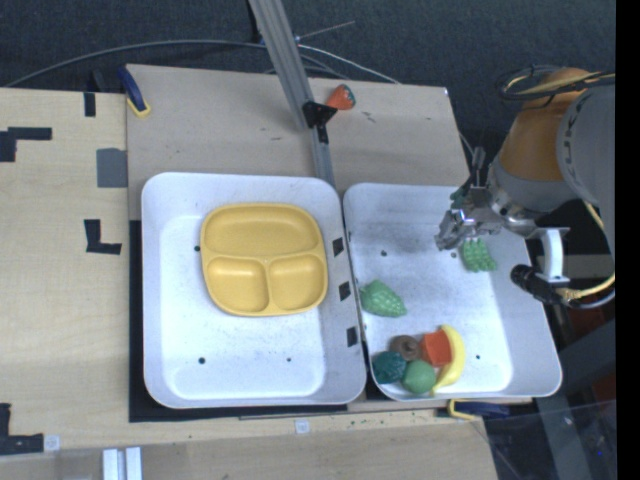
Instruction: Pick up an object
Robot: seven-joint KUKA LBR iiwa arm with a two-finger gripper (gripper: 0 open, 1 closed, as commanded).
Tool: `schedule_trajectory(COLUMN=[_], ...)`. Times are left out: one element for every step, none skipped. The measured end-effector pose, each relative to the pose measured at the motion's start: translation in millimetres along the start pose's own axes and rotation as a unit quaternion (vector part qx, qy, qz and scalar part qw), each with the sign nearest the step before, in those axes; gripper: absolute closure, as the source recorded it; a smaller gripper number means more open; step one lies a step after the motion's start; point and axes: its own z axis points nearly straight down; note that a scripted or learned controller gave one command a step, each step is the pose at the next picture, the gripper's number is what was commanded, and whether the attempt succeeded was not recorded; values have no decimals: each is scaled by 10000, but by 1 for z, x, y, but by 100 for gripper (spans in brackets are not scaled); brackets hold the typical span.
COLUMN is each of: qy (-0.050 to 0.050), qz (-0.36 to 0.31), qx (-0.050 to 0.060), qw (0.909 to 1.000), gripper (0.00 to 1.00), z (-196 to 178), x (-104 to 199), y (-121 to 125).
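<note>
In the right bin (520, 363), the end effector (455, 230) hovers just beside a green bumpy toy (478, 257); whether it is open or grips anything, I cannot tell.

A pale wooden bench (230, 138) stands on dark carpet (120, 13), marked with black tape (95, 236) and a grey patch (111, 166). A metal pole (285, 53) slants across it; thin cables (150, 53), apparently loose, arc over the floor.

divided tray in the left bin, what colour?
Plain yellow. The divided tray shows best in the camera view, inside the left bin.
</note>
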Motion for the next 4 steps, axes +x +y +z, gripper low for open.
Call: schedule_trajectory(qy=[-1, 1, 14, 15], qz=[0, -5, -32, -34], qx=[-1, -1, 11, 20], qw=[10000, 10000, 10000, 10000], gripper=[100, 100, 100, 100], z=[-44, -87, -97, -103], x=[-5, -3, 54, 112], y=[0, -2, 4, 3])
